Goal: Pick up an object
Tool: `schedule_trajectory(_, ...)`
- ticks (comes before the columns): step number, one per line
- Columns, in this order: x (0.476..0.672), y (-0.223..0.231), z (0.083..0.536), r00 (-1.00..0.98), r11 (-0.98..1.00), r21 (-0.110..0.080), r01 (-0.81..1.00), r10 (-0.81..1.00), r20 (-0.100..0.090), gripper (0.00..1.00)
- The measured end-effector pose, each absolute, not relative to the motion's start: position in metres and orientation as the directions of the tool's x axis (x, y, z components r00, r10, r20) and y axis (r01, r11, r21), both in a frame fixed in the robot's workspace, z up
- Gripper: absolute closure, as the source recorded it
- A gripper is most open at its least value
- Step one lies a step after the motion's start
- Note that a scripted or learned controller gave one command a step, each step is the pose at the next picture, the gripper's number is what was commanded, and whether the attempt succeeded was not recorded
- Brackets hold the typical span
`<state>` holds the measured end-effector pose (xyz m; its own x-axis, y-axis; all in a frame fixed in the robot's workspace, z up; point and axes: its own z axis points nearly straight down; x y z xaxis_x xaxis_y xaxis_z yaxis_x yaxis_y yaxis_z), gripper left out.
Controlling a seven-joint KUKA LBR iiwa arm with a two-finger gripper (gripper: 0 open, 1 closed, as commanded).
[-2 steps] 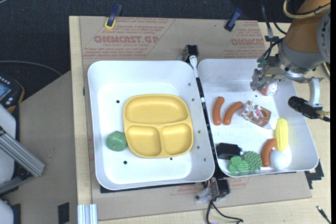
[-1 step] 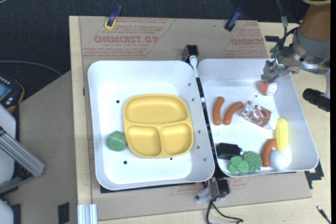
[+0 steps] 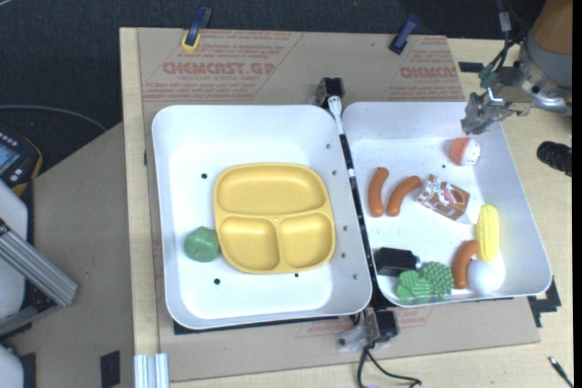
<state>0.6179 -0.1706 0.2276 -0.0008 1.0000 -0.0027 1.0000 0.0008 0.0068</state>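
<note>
Corn cob (image 3: pixel 488 232) lies lengthwise, near-to-far, untouched.

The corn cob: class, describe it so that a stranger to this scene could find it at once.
Start at the right bin, the one crowded with toy food. Along its right wall lies the corn cob, pointing up and down the picture, just above a white egg. It is that bin's one yellow piece; the sausages nearby are orange-red.
</note>
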Motion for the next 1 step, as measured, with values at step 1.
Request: schedule_trajectory(1,0.6276,-0.1238,0.226,-0.005,0.005,0.003,1.0,1.0,0.0,1.0)
